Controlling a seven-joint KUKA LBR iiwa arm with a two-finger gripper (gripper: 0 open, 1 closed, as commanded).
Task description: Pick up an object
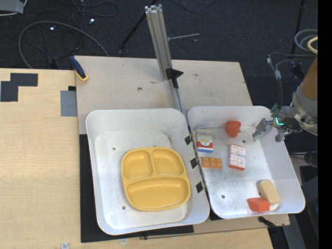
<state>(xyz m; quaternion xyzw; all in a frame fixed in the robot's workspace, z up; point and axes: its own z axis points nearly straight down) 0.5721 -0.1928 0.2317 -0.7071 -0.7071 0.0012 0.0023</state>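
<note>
Gripper: the gripper hangs at the right bin's far right rim, its fingers apart with nothing between them.
Right bin: the right bin holds a red piece near its far wall, a small carton and a brown waffle by the left wall, and a red-and-white box at centre.
Near corner: a tan bread roll touches a red block against the near rim.
Open room: bare floor lies between the gripper and the box.
Left bin: the left bin carries a yellow divided tray, with bare floor on its left and far sides.
</note>
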